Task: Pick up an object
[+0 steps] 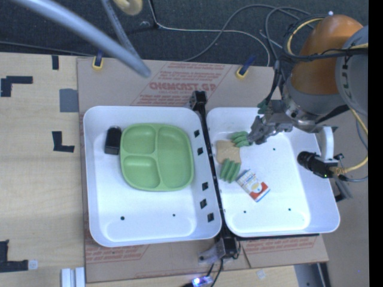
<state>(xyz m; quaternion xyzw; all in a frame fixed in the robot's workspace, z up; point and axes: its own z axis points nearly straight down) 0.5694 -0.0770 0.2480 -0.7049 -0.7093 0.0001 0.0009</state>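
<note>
nearest in the right bin (299, 214) lies a small white and orange packet (253, 185). just beyond it, by the divider, sits a green and tan plush toy (229, 153), one green limb reaching toward the gripper (258, 131). the gripper hangs at that far limb, and whether it is open, or has hold of anything, cannot be told. the likely risk: a pinch on one soft limb could slip, or drag the toy against the divider, which crowds its left side. in the left bin (102, 220) a green divided plate (157, 157) rests with a black block (112, 140) touching its left edge. cables (239, 26) trail across the far floor.
</note>
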